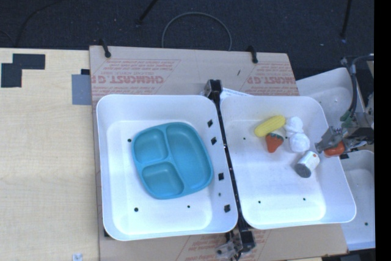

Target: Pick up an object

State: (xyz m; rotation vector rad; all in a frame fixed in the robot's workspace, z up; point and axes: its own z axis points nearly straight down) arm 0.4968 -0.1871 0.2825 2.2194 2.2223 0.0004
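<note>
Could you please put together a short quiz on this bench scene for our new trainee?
1. True or false: the blue divided plate lies in the left bin.
2. Which lies nearest the yellow corn cob? A) orange-red toy B) grey-and-white cup C) blue divided plate
3. How many compartments does the plate have?

Key: 1 true; 2 A; 3 three.

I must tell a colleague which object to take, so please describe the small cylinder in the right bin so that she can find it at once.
Look at the right bin, the one without the blue divided plate. Near its right wall, a small cylinder lies tilted, just below the white toy. It alone is white with a grey end; its neighbours are yellow, orange and all white.
</note>
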